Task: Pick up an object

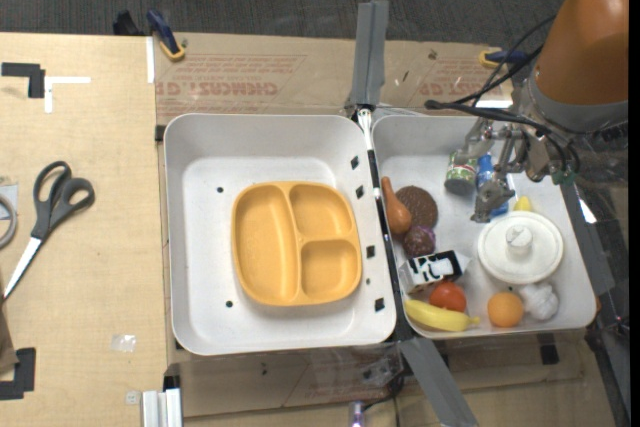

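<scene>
Grey-armed robot's claw [490, 195] hovers at the right bin's [420, 130] upper right, its grip impossible to tell, nothing visibly lifted, the pick not yet done.

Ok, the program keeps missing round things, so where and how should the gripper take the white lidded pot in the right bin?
Grip the small knob on top of the white lidded pot, coming straight down. The body is wide and smooth, while the knob stands proud at the centre. That may lift only the lid.
</scene>
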You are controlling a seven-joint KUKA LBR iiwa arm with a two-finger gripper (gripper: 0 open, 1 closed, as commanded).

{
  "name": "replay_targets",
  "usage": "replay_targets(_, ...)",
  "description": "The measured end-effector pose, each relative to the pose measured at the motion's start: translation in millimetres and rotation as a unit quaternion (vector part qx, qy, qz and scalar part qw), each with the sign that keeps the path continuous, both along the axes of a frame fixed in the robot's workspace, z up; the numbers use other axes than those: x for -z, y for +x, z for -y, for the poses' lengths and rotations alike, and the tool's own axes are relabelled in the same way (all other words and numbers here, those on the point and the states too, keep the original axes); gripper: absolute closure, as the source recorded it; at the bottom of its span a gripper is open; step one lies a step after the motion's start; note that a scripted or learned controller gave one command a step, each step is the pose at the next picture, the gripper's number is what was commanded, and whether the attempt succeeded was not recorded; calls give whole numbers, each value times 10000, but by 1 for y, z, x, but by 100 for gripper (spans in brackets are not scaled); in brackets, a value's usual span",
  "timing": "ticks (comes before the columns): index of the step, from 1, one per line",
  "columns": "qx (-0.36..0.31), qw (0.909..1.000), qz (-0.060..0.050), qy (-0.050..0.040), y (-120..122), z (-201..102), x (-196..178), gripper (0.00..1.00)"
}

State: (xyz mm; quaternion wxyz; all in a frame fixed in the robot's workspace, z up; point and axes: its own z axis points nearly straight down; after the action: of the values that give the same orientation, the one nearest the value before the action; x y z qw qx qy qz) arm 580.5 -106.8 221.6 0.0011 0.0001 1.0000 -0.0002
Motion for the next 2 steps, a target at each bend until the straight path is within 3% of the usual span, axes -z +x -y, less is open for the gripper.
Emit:
replay_targets(1,69,10000,1,0,36,18,105,0)
replay_targets(2,298,9996,15,2,44,-4,128,0)
